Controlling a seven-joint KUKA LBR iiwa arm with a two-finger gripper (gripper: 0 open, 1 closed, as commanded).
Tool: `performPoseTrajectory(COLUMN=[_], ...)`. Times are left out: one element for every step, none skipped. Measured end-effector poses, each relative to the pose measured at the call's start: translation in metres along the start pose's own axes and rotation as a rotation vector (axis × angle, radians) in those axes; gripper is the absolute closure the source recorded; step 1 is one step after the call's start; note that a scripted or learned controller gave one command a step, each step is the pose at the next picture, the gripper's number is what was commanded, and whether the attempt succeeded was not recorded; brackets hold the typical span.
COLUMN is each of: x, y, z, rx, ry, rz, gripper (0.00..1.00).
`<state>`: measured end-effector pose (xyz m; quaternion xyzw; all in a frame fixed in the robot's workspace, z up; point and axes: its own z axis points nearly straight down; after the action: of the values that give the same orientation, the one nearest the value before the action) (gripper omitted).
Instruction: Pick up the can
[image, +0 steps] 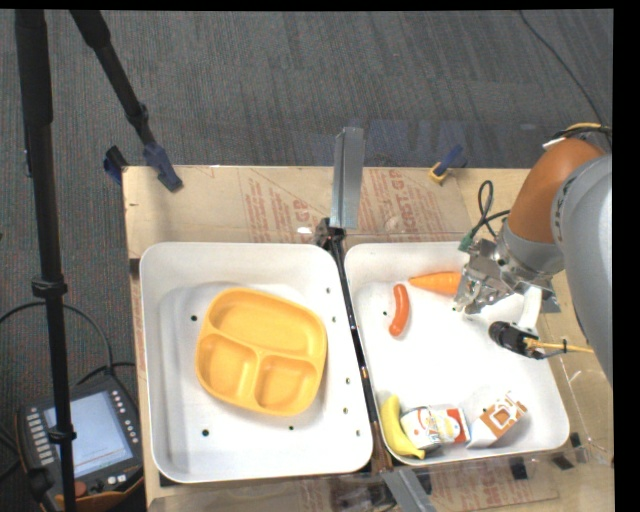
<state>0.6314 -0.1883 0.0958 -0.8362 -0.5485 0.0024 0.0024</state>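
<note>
Can (438, 426) well below fingers (470, 296)

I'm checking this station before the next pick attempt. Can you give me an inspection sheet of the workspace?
Surface: two shallow white bins, left bin, right bin, on a board.
Job's things: red-and-white can lying at right bin's near edge, between yellow banana and small orange-and-white carton.
Clutter: yellow divided plate in left bin; red sausage and orange carrot in right bin.
Grippers: gripper beside carrot, holding nothing visible.
Cables: black cable near wrist.
Surroundings: black tripod, handheld screen, grey carpet.
</note>
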Motion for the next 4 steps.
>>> performPoseTrajectory(x=[0.001,0.015,-0.023,0.018], y=[0.000,-0.077,-0.035,-0.039], z=[0.000,0.010,0.009,0.010], rx=[0.001,-0.002,-0.002,-0.001], ry=[0.000,0.002,0.005,0.001], rz=[-0.002,-0.082,0.011,-0.110], gripper=[0.00,0.00,0.00,0.00])
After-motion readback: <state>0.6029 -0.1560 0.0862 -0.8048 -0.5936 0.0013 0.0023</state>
